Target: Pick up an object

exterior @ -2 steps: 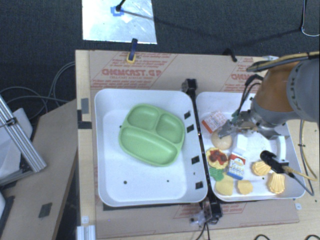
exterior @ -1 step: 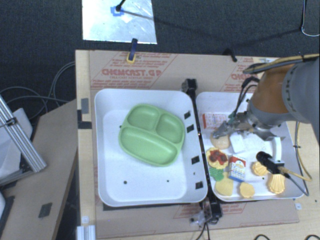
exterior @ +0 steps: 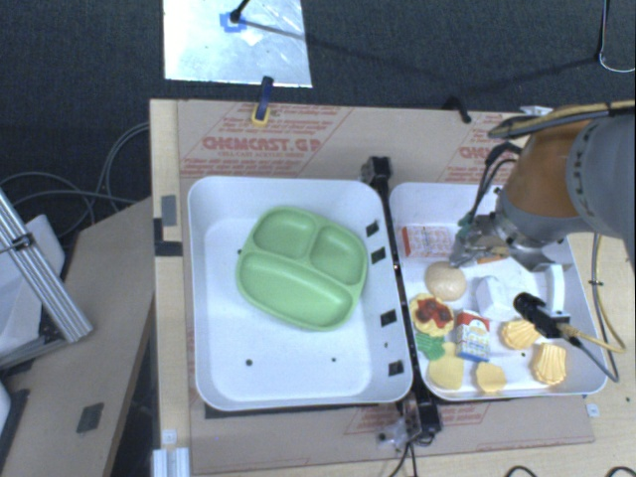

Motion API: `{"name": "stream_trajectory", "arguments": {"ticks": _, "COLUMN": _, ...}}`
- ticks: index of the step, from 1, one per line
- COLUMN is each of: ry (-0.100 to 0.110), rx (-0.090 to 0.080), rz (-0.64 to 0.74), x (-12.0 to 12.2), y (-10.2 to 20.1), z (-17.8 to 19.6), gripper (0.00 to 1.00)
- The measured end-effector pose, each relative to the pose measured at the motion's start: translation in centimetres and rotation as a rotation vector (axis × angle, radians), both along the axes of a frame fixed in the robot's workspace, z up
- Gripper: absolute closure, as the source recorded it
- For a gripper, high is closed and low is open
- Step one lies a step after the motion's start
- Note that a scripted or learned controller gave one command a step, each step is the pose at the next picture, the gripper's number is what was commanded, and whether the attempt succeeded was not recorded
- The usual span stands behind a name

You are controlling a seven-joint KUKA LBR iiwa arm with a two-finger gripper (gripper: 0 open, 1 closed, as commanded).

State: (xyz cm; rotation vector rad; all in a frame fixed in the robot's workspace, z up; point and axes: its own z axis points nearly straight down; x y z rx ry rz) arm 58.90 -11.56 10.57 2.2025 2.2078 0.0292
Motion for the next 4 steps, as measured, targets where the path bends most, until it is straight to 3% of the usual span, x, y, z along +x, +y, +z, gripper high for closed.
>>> {"name": "stream_trajectory", "arguments": {"ticks": 1, "ry": 0.024, "rx": 0.002, "rz": 0.002, "x": 0.3, "y": 0.4, "z": 4.4, "gripper": 1.0}}
{"name": "stream_trajectory", "arguments": {"ticks": 3, "ry": 0.025, "rx": 0.003, "rz": 0.002, "x": 0.9, "y": 0.7, "z": 12.1, "gripper": 1.0}}
{"name": "stream_trajectory", "arguments": {"ticks": 4, "ry": 0.03, "rx": 0.004, "rz": 0.003, "x": -3.9, "y": 3.4, "z": 12.9, "gripper": 1.0}}
